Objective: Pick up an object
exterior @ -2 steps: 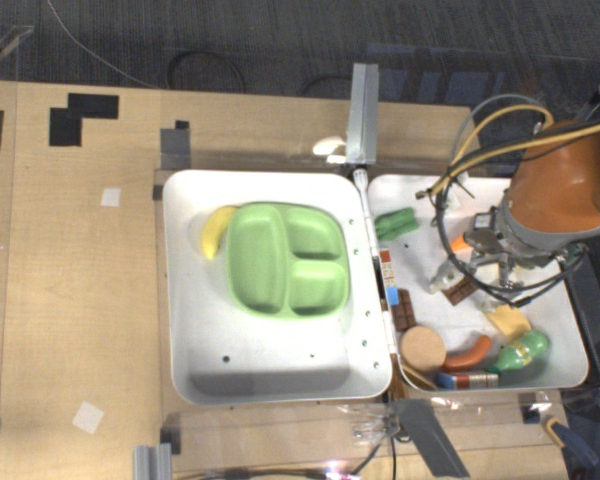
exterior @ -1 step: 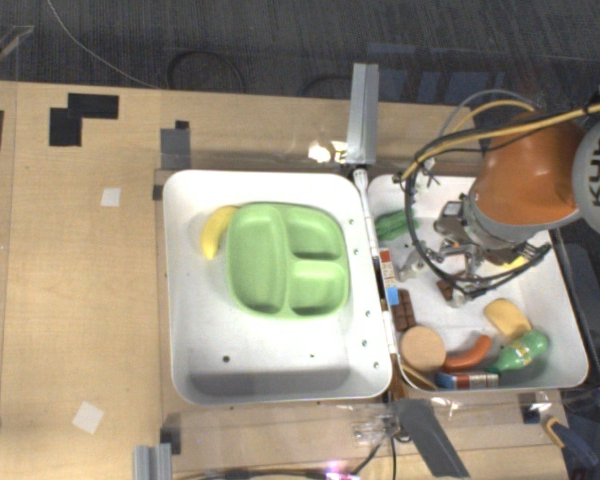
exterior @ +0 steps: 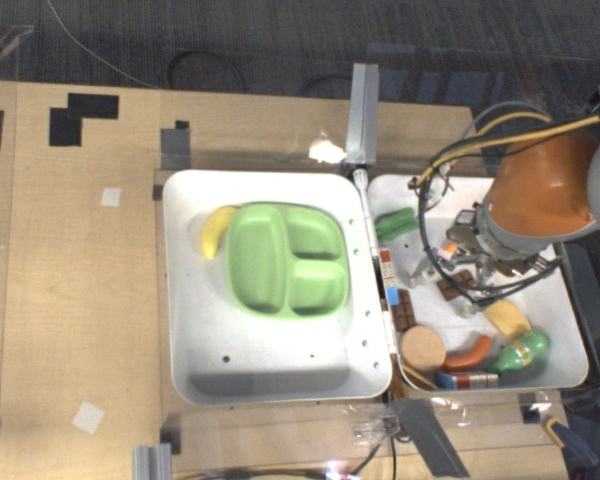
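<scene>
My gripper [exterior: 477,276] hangs low over the middle of the right bin [exterior: 576,368], below the orange band and largely hidden by the wrist and cables. Toy items lie around it: a green piece [exterior: 395,223] at the bin's far left, a brown bar [exterior: 403,310] along the left wall, a small dark brown piece [exterior: 450,289] just left of the gripper, and a yellow block [exterior: 507,318] just in front of it. A round tan disc [exterior: 423,346], a red sausage shape [exterior: 468,352] and a green pear-like toy [exterior: 526,350] lie along the near edge.
The left bin [exterior: 210,368] holds a green divided plate [exterior: 284,258] with a yellow banana [exterior: 215,230] at its left edge. A metal divider post [exterior: 361,108] stands between the bins at the back. Cables loop from the wrist over the right bin.
</scene>
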You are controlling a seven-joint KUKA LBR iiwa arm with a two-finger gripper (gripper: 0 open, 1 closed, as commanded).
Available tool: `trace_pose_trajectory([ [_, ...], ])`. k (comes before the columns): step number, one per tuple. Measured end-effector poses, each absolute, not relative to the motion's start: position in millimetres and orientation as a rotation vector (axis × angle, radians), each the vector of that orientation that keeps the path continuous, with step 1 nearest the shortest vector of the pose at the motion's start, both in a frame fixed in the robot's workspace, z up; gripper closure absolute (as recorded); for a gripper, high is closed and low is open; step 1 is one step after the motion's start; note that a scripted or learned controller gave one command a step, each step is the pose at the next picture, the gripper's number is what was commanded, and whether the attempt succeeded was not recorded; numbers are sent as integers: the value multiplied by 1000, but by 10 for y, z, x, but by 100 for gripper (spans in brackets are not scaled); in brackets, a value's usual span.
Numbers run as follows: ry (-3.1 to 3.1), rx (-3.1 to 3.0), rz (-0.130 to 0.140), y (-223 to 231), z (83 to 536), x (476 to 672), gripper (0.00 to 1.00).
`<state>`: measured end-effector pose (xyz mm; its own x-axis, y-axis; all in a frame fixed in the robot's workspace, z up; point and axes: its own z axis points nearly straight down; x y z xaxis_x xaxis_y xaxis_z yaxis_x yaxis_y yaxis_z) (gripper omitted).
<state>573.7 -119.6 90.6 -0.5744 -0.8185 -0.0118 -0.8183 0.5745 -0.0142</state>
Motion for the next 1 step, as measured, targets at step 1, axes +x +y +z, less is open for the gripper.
trace_pose_trajectory([
  [1,2801,-1391,-11,-1074,904,5933,0],
])
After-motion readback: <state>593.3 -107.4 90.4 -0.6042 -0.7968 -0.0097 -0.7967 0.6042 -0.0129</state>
